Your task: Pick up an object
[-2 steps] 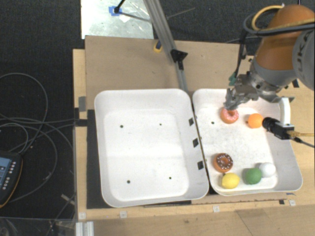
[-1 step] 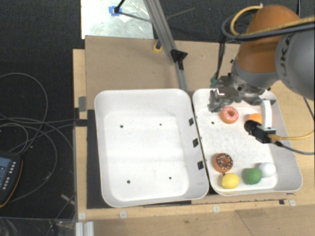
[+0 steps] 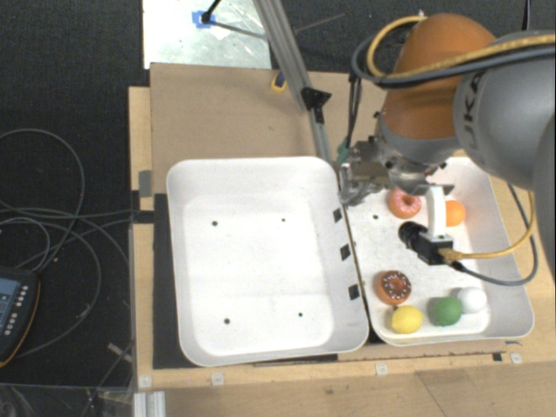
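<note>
Gripper [image 3: 361,179] above right bin [image 3: 508,316], pink doughnut [image 3: 404,204] just beside

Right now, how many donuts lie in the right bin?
2. The pink donut lies farther back, by the arm; the brown donut nearer, beside the yellow ball. More may be hidden.

right bin [image 3: 375,248] partly under arm [image 3: 508,115], orange ball [image 3: 456,213] half hidden, pink doughnut [image 3: 405,206] partly covered
</note>
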